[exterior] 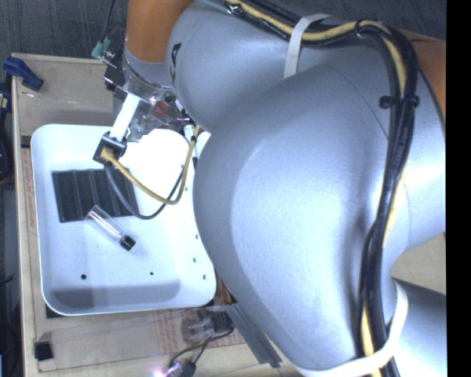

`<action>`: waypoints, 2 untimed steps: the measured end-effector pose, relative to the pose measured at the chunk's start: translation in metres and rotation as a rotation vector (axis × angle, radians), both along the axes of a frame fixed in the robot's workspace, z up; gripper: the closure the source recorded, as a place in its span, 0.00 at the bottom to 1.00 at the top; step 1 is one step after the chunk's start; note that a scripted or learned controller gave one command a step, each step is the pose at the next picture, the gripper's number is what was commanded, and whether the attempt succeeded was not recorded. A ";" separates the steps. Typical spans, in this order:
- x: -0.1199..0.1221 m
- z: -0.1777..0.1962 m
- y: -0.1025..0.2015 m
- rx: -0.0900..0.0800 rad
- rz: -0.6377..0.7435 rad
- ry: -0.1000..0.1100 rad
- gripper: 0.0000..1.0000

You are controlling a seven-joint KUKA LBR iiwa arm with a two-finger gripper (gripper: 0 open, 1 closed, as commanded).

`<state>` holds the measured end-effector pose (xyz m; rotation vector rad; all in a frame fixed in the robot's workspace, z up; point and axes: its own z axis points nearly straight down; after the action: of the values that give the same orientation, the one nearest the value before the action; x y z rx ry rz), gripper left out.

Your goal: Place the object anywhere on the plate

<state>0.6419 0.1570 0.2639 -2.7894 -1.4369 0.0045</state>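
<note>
Because the grey arm (314, 210) bulks across the middle and right of your view, you see the counter (55, 85) mostly along its left side. On it sits a white bin (141, 277), its right part covered by the arm. Your end effector (145, 122) hangs over the bin's upper edge, below the orange band (153, 22); you cannot tell whether it is spread or pressed together. On the bin floor, a dark ribbed slab (80, 193) lies at the left. At its lower right corner lies a small clear tube (106, 222) with a black cap (127, 243), set at a slant and well apart from the end effector; you cannot tell whether tube and slab touch.
</note>
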 end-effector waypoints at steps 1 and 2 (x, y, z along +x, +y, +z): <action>-0.026 0.130 -0.068 0.001 0.244 -0.003 1.00; -0.038 0.065 0.008 -0.004 -0.522 -0.001 1.00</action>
<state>0.6041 0.1652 0.3285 -3.0696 -0.6686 0.0043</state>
